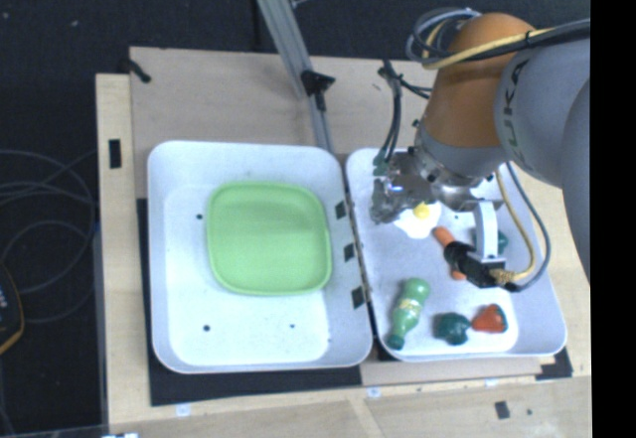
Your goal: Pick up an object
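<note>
Since the gripper (390,209) hangs at the right bin's (542,332) far-left corner (can't tell its state), the bottle (407,311) lies toward the near edge.

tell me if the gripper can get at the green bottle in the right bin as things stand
Probably yes. The green bottle lies on its side near the front of the right bin, with bare floor around it. The gripper sits further back over the same bin, and nothing lies between them.
</note>
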Action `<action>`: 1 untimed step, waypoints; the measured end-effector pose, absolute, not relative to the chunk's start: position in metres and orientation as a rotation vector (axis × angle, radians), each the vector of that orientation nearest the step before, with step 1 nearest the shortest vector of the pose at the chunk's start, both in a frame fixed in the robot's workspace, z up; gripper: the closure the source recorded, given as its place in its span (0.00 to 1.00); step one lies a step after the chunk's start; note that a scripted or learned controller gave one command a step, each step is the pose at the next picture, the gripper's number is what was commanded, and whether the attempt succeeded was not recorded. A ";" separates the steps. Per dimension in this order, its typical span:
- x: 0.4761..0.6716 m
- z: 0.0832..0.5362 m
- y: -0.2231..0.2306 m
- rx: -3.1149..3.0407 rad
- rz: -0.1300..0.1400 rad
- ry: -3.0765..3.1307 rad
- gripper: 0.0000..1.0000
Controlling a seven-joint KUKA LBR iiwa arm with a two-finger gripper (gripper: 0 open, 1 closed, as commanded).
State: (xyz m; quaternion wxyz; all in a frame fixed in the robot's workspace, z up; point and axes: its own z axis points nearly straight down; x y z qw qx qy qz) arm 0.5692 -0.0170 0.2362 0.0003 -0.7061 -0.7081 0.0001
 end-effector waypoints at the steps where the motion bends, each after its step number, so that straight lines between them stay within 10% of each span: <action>1: 0.586 0.243 0.024 -2.218 -0.002 -2.225 1.00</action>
